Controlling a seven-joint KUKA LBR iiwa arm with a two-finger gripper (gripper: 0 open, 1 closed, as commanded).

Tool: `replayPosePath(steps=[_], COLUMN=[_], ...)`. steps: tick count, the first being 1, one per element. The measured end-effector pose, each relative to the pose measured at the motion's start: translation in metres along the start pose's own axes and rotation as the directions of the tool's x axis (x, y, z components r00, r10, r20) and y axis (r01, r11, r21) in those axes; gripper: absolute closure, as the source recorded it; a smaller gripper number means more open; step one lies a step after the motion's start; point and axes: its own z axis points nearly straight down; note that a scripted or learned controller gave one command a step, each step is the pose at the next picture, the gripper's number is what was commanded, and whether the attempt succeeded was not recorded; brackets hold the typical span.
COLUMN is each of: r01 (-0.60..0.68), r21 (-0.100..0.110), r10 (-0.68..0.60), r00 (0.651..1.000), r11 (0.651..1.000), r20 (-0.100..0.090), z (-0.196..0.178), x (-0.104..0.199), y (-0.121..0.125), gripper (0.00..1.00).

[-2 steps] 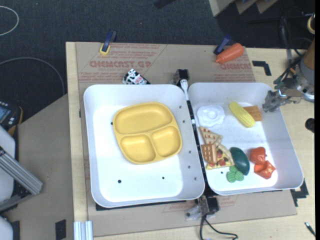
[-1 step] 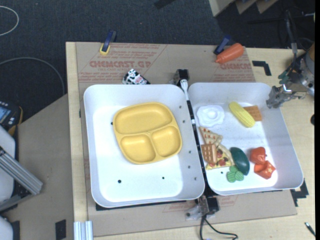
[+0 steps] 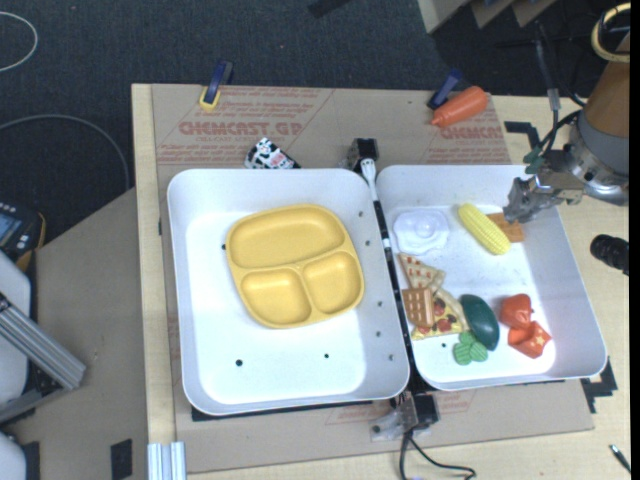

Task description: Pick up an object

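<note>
My gripper [image 3: 520, 208] hangs low over the back right part of the right bin [image 3: 578, 288], its tips just above a small orange-brown piece [image 3: 512, 232]. A yellow corn cob [image 3: 483, 228] lies right beside it on the left. Further along the bin floor sit a white round lid [image 3: 421, 231], a waffle and pizza slice [image 3: 425, 298], a dark green vegetable [image 3: 480, 320], a small green broccoli [image 3: 466, 351] and a red pepper [image 3: 521, 324]. The fingers' stance is too small to read.
The left bin [image 3: 200, 348] holds a yellow divided plate [image 3: 293, 265]. On the bench behind the bins lie an orange carrot toy [image 3: 460, 106], a black-and-white toy [image 3: 268, 154] and a yellow-blue clip [image 3: 213, 86].
</note>
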Motion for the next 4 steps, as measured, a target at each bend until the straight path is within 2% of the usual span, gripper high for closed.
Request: replayPosePath(steps=[1, 2, 4], r01=[0.000, -0.001, 0.001], r21=[0.001, 0.001, 0.001], r10=[0.000, 0.001, -0.001], r00=[1.000, 1.000, 1.000], r11=[1.000, 1.000, 1.000], r20=[0.000, 0.000, 0.000], z=[-0.002, -0.004, 0.001], x=[0.043, 0.092, 0.182], y=[-0.011, -0.032, -0.048], gripper=[1.00, 1.00, 1.00])
